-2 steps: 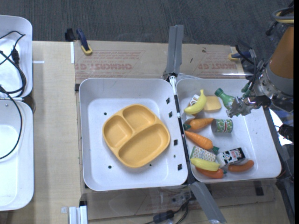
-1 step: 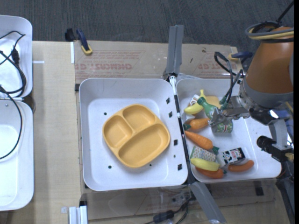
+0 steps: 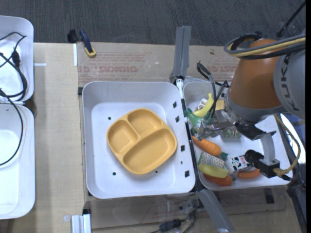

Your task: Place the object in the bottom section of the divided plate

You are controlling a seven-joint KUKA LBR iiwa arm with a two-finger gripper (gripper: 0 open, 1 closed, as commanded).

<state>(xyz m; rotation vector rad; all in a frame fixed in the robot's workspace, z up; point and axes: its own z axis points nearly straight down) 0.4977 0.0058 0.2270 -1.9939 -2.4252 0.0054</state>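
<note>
Hovering low over the right bin (image 3: 279, 181), gripper (image 3: 214, 125) among toy food, beside the carrot (image 3: 210, 145); finger spread impossible to tell. Divided plate (image 3: 141, 141) waiting in the left bin (image 3: 92, 144). Best: centre on one item, close squarely, lift straight.

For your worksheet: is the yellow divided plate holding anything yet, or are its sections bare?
Bare. All three sections of the divided plate show plain yellow; the toy food lies in the right bin.
</note>
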